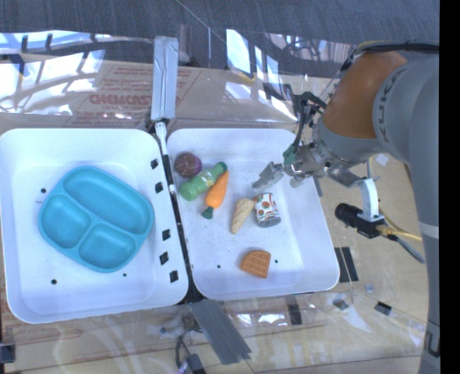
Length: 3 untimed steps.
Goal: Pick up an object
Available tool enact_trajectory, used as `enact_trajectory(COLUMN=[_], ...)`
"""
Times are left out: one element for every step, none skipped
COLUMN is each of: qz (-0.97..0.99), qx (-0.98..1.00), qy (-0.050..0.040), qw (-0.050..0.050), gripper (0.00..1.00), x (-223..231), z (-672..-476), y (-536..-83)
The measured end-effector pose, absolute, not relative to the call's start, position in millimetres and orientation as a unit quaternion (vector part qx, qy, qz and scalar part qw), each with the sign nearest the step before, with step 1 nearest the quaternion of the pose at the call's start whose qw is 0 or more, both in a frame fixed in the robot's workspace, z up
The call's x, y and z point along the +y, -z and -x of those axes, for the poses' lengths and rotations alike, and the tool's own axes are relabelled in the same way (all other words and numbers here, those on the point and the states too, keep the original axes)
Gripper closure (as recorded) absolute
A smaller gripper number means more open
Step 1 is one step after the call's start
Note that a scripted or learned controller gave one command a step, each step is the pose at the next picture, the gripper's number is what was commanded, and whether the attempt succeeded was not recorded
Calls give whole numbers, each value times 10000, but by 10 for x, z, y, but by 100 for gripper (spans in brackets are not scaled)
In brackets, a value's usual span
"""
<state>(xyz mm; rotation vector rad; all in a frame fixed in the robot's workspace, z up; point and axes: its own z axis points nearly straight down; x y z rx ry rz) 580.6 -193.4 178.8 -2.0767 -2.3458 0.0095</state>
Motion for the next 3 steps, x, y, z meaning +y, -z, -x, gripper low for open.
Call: enact_trajectory(qz=[6893,6876,7330], qx=[-7244,-7261,-6803], qy=[3,1,1], qw=[5,3,-2], gripper=[0,100,100], x=[-1988,-1993,-1653], z=[-5625,-5632,-5984], y=[-923,-1032,-1722])
